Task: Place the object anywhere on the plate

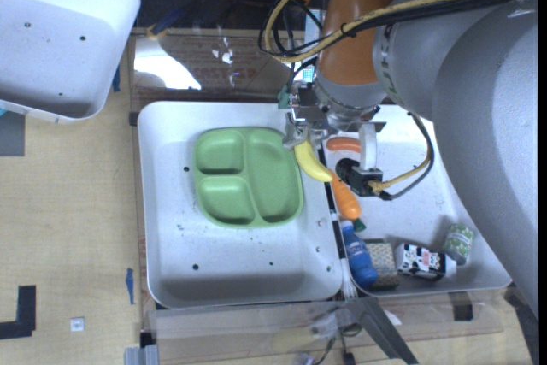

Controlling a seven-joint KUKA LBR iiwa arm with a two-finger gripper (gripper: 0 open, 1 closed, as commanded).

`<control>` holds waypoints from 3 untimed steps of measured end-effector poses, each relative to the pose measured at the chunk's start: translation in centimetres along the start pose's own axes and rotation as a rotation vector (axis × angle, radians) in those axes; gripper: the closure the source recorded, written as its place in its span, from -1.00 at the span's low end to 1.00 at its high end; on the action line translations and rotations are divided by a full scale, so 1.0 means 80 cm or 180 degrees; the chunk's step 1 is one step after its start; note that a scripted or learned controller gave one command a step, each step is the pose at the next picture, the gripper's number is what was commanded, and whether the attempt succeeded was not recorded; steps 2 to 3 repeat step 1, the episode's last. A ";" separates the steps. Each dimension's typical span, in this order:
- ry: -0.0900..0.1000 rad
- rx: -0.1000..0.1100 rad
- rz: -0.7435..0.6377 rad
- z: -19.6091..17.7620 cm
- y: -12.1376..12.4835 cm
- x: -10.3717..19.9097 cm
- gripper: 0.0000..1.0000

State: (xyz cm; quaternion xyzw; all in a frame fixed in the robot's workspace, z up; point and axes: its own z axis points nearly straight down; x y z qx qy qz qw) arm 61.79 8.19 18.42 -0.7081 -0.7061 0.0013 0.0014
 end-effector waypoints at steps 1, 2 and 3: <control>0.0000 -0.0001 -0.0001 0.000 0.000 0.000 -1.00; 0.0000 -0.0001 -0.0001 0.000 0.000 0.000 -1.00; 0.0000 -0.0001 -0.0001 0.000 0.000 0.000 -1.00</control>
